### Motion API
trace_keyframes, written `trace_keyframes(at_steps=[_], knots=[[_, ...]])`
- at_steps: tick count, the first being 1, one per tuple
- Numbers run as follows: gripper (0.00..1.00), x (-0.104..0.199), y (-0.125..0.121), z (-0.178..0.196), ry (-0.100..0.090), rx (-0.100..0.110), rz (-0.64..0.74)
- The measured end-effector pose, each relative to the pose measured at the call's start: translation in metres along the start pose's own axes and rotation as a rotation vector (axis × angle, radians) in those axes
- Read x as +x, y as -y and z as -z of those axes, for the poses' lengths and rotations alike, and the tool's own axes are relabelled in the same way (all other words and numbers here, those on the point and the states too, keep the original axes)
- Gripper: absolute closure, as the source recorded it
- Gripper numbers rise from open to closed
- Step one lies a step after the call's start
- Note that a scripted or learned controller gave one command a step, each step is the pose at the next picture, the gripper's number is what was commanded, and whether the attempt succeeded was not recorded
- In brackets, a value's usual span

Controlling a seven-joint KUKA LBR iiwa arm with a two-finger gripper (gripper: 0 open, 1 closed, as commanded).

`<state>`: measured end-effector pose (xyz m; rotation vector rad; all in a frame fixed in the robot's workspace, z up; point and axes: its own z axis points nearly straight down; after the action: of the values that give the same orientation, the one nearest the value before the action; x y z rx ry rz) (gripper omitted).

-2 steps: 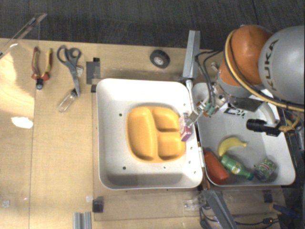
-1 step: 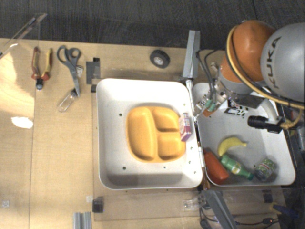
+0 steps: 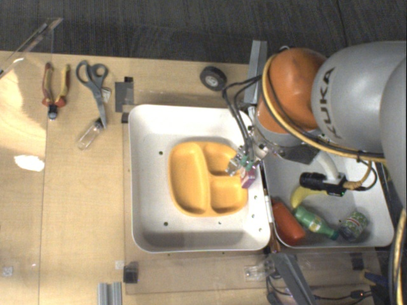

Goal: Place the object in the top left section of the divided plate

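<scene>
A yellow divided plate (image 3: 194, 176) lies in the middle of the left white bin (image 3: 149, 170). It has one long section on its left and two smaller ones on its right. My gripper (image 3: 245, 162) hangs over the plate's right rim, beside the upper right section. A small purple object (image 3: 248, 178) shows just below the gripper's tip, at the plate's right edge. Whether it is gripped or resting there I cannot tell.
The right bin (image 3: 375, 199) holds a red object (image 3: 289, 226), a yellow piece (image 3: 297, 197), a green bottle (image 3: 316, 222) and a green patterned can (image 3: 355, 224). Scissors (image 3: 95, 88), pliers (image 3: 54, 88) and a tape roll (image 3: 213, 77) lie on the bench behind the bins.
</scene>
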<state>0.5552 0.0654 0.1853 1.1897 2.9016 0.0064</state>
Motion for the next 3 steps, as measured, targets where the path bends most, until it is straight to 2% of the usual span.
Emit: trace_keyframes(at_steps=[1, 2, 3], knots=[[1.0, -0.02, -0.028, 0.0, 0.0, -0.001, -0.014], [1.0, -0.043, -0.029, 0.013, 0.002, 0.0, 0.022], [0.0, -0.043, -0.03, 0.013, 0.001, 0.0, 0.022]])
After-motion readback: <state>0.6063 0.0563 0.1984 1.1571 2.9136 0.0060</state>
